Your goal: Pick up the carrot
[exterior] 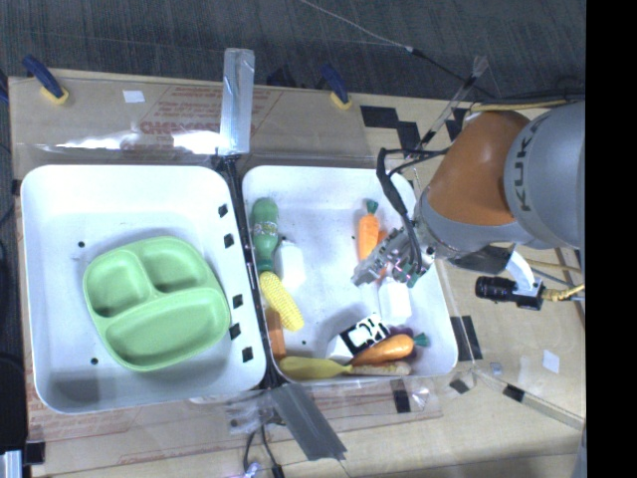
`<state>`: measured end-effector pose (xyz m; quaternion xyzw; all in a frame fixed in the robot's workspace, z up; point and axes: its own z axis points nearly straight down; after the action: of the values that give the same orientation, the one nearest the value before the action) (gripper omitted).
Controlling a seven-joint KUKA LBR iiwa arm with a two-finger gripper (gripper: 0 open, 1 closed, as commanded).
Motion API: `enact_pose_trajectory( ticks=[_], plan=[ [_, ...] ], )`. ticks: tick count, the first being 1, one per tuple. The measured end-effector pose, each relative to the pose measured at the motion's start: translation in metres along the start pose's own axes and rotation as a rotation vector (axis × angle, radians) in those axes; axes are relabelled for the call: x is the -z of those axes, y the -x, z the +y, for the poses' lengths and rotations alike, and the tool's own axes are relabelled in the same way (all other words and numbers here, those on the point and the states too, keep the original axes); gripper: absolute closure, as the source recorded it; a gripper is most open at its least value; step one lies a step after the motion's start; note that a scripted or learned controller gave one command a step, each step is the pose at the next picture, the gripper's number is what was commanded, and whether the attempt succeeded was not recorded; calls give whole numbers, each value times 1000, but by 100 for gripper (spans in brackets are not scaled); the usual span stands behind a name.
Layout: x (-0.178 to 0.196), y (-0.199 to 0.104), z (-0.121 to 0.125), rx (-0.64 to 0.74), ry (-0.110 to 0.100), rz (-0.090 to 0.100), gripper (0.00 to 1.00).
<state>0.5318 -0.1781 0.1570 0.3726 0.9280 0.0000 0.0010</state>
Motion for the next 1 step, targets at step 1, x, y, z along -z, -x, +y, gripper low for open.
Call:
enact_pose_trajectory(
  ticks=[1],
  plan=[
    [-67, 61, 17, -122, -3, 4, 100]
  ],
)
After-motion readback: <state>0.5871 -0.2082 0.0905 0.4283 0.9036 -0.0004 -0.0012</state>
